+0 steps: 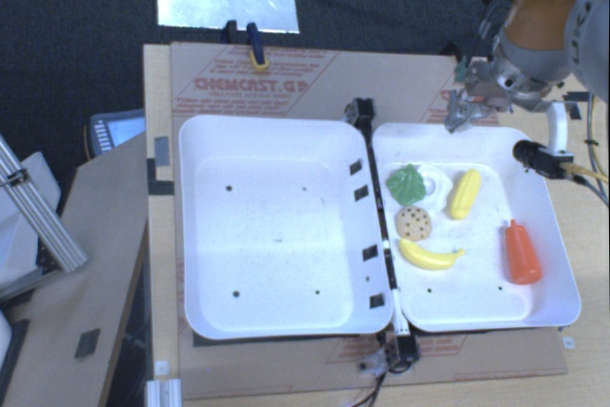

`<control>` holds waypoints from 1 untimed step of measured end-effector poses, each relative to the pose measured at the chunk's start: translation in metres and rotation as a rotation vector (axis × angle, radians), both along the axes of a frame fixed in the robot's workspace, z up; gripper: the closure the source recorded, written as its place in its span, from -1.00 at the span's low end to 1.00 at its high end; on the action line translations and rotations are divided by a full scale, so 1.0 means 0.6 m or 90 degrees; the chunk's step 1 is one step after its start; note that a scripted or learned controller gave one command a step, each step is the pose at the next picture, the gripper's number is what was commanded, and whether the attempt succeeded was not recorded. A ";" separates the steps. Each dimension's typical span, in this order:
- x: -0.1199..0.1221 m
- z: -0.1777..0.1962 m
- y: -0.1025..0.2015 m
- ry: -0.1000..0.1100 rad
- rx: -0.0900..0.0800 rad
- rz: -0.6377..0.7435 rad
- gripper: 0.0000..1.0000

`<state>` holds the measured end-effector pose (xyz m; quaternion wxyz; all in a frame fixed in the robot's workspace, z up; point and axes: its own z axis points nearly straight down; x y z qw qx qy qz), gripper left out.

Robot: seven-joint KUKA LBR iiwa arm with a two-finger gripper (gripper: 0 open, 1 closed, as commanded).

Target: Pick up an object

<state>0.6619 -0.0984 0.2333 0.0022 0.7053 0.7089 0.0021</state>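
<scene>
- The jaws (464, 116) hang above the far rim of the right bin (558, 295), at the end of the grey arm (558, 10) with its orange band; whether they are spread or pressed together cannot be told, and nothing shows between them
- The green leafy toy (408, 183) lies inside the right bin, nearer the camera than the jaws and a little to their left, well apart from them
- The yellow corn cob (464, 193) lies almost straight below the jaws in the view, near the green toy but not touching it
- The round speckled cookie (413, 223) sits just beside the green toy, on the side away from the jaws
- The banana (429, 254) lies just past the cookie, farther still from the jaws
- The orange bottle (521, 253) lies on its side to the right of the jaws' line, well apart from them, near the bin's right wall
- The left bin (276, 224) sits far to the left of the jaws, joined to the right bin by black clips
- Both bins rest on a cardboard sheet (276, 81) with red lettering on the counter (105, 234)
</scene>
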 end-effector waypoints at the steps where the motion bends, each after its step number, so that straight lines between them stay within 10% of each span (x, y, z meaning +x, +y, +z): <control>1: -0.057 0.041 -0.169 0.001 -0.003 -0.007 1.00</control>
